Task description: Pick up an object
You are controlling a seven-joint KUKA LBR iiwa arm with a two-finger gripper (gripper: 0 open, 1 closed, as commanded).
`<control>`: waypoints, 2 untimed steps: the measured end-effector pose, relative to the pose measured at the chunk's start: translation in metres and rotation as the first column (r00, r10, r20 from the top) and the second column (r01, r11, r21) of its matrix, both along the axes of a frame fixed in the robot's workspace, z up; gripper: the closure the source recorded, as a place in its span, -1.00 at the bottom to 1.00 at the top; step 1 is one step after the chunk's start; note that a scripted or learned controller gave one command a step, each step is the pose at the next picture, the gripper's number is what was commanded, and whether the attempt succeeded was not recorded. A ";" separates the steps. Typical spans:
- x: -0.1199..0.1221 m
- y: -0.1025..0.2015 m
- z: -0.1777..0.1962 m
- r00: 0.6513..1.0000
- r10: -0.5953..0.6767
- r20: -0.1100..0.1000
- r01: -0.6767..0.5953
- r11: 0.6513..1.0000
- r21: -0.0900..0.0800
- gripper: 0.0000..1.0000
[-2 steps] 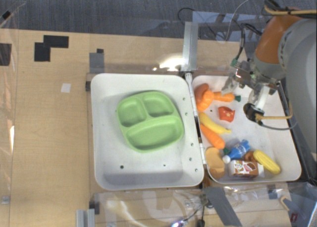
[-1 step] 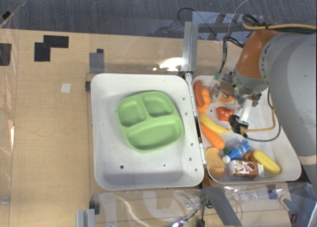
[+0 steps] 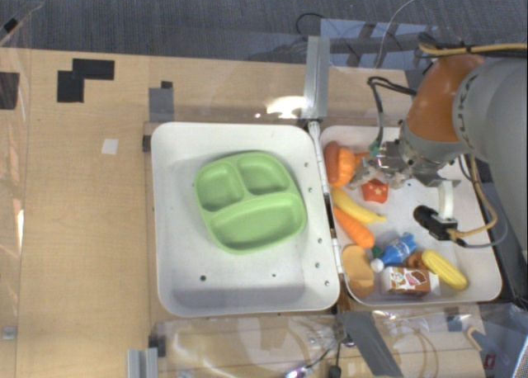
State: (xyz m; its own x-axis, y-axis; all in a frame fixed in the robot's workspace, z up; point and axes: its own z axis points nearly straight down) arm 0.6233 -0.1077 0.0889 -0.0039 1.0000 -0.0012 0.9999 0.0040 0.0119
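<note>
1. Two white bins on the bench (image 3: 74,203), side by side: left bin (image 3: 173,203) and right bin (image 3: 483,273).
2. Left bin has just one thing in it, a green plate (image 3: 247,200) with three compartments, sitting roughly in the middle.
3. Right bin is the busy one. I count about eight toy foods: one orange pepper (image 3: 337,163) at 10 o'clock, one small red piece (image 3: 375,191) just beside it toward the middle, one banana (image 3: 356,205), one carrot (image 3: 355,226), one tan round thing (image 3: 358,262) at 7 o'clock, one blue bottle (image 3: 397,251), one carton (image 3: 407,281) at 6 o'clock, and one yellow corn-ish piece (image 3: 444,270) at 5 o'clock.
4. Banana and carrot lie nearly parallel along the left wall, long axes running from 10 to 4 o'clock. The bottle's white cap points to 8 o'clock. The corn's axis runs about 10 to 4 too.
5. One arm (image 3: 487,112) comes in from 3 o'clock, orange band up top. The gripper (image 3: 386,168) hangs over the upper part of the right bin, right above the red piece and next to the pepper.
6. Jaws: honestly can't tell if they're spread or pinched, too cluttered there.
</note>
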 end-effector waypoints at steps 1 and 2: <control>0.002 0.002 0.010 1.000 0.003 0.003 -0.003 1.000 0.002 1.00; -0.018 0.072 0.095 1.000 0.023 -0.009 -0.023 1.000 0.001 1.00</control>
